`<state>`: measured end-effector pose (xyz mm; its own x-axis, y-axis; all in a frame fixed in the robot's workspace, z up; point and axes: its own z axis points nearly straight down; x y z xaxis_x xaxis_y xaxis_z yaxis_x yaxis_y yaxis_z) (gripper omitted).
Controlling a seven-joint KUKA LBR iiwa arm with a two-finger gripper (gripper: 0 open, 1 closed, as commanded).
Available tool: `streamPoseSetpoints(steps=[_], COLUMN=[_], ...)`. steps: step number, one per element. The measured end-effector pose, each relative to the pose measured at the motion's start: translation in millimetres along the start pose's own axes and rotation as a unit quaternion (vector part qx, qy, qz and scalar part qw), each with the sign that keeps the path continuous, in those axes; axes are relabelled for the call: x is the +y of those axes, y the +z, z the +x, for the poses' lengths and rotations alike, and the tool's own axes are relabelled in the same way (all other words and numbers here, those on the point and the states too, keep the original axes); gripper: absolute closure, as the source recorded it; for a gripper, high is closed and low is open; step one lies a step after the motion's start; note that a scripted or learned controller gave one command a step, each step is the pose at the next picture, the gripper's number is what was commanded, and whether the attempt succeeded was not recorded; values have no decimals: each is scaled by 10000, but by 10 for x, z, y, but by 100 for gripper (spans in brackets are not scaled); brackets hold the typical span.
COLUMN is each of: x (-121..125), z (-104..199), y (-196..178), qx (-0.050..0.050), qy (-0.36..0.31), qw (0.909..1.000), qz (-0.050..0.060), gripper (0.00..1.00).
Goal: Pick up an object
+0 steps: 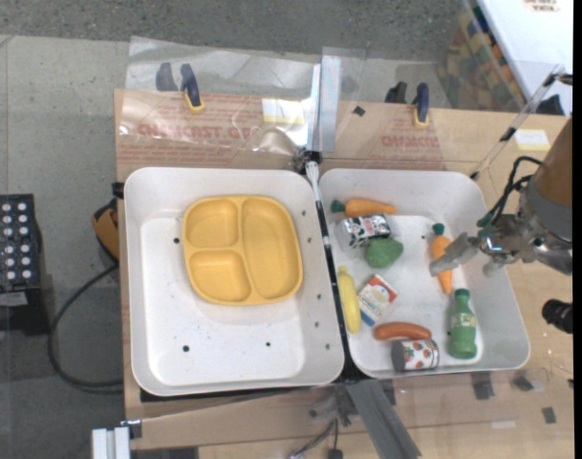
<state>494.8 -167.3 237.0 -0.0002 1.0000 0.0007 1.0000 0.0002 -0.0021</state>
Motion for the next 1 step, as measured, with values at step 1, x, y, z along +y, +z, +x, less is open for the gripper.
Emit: streamPoseSetpoints(steps=[1], x=[283], z=[-375], y=[1330], qx=[0], qy=[-577], qw=[9983], qz=[2], gripper=[0])
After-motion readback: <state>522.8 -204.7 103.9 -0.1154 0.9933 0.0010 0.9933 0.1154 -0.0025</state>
